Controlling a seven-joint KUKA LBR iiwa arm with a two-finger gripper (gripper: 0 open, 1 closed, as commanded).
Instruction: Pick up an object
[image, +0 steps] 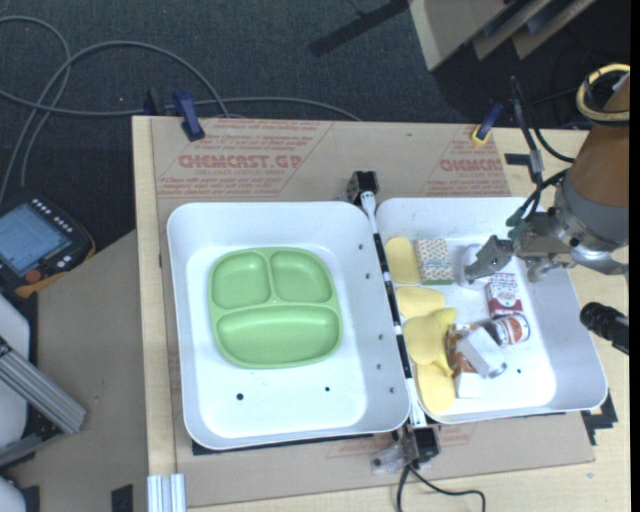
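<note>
So this looks like the approach step, nothing grabbed yet as far as I can judge. Using the right bin as the reference: nearest the camera, along its near-left side, there's a heap of soft yellow pieces with a white box leaning on them, brownish bits tucked in between. Just beyond that, about mid-bin, lies a red-and-white packet, which I'd guess is the likeliest target. Further back toward the bin's far-left part sit another yellow piece and a small patterned pack.

The gripper hangs over the bin's far-middle area, just beyond the red-and-white packet and apparently a bit above it. Can't tell how wide it's spread from this angle, and I see nothing clamped in it.

Next move probably needs a short shift toward the near side, then straight down over the packet.
</note>
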